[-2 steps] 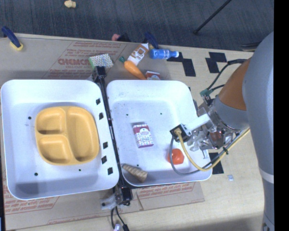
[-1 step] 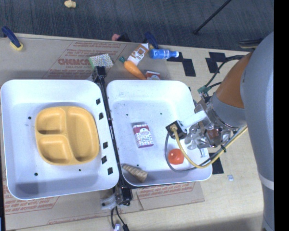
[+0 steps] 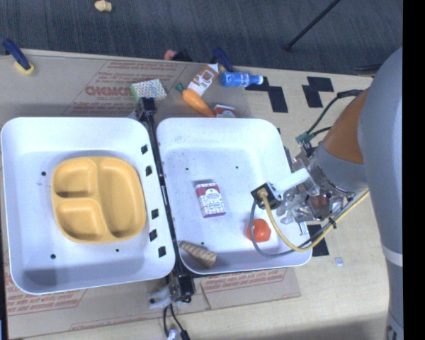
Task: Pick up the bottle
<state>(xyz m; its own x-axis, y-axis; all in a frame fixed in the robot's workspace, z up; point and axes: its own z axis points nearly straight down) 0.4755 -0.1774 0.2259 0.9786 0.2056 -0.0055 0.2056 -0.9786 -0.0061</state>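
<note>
A small blue bottle lies on its side on the cardboard behind the right bin, outside it. Beside it lies a white and orange bottle-like item. My gripper hangs over the right bin's right rim, far from both, with a yellow cable looping below it. A red-orange round object sits in the bin just below and left of the gripper. Nothing shows held in the gripper.
In the right bin lie a red and white card box and a brown cone at the front rim. The left bin holds a yellow divided plate. An orange carrot, a green sponge and a small red box lie behind the bins.
</note>
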